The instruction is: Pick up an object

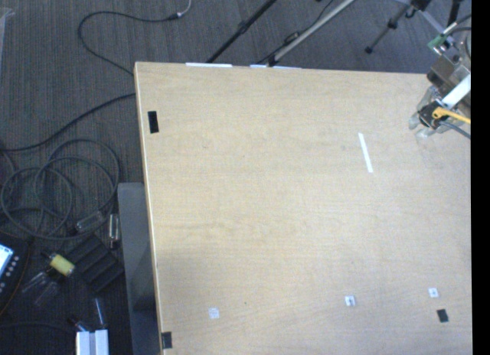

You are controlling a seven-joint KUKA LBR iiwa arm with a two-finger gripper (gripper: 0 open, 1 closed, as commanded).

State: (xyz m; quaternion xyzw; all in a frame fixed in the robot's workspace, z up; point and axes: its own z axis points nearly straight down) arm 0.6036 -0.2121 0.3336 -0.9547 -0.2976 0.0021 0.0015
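A thin white strip [366, 152] lies flat on the pale wooden bench top [268, 208], right of the middle. It may be a stick or a piece of tape. My gripper [429, 122] hangs at the far right edge of the camera view, above the bench's back right corner. It is up and to the right of the strip and apart from it. Nothing shows in the gripper.
Small black marks sit on the bench at the back left [152, 122], front left [166, 340] and front right [442, 315]. Tiny white tags [350, 301] dot the front. Cables [53, 193] and tripod legs [337, 9] lie on the floor beyond the bench.
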